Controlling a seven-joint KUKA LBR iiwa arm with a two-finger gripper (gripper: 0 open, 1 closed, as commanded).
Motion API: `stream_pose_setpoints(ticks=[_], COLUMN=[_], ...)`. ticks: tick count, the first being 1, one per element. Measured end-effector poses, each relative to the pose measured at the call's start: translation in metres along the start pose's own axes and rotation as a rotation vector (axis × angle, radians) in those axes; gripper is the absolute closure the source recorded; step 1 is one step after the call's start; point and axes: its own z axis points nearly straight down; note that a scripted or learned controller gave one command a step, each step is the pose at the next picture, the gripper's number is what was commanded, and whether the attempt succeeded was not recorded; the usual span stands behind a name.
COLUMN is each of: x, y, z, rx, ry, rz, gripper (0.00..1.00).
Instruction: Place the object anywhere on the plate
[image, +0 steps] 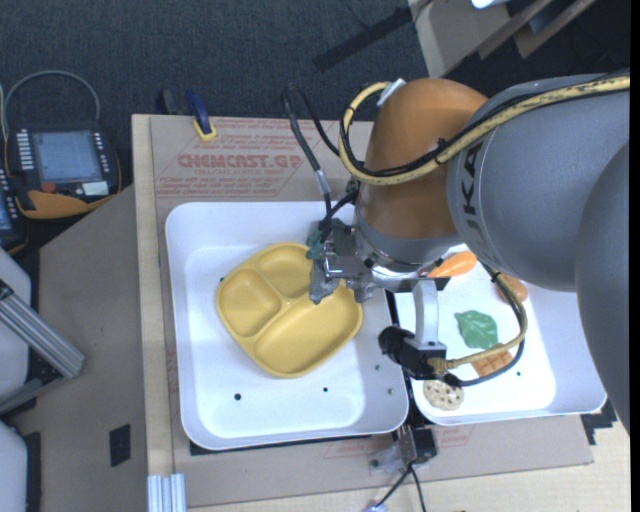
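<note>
Yellow plate (285, 318) lies bare in left bin (200, 330); gripper (322, 270) hovers over it, finger state indiscernible; placement judged pending.

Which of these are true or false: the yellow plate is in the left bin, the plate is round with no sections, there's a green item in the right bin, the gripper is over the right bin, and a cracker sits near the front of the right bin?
1. The yellow plate lies in the left bin. True.
2. The plate is round with no sections. False: it is divided into compartments.
3. A green item lies in the right bin. True.
4. The gripper is over the right bin. False: it sits above the plate's right side, in the left bin.
5. A round cracker sits near the front edge of the right bin. True.
</note>
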Motion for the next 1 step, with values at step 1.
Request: stream_pose_setpoints(ticks=[1], x=[-0.0027], y=[0.0009], z=[0.0002], rx=[-0.001], ry=[-0.001], rz=[0.005], gripper=[0.00])
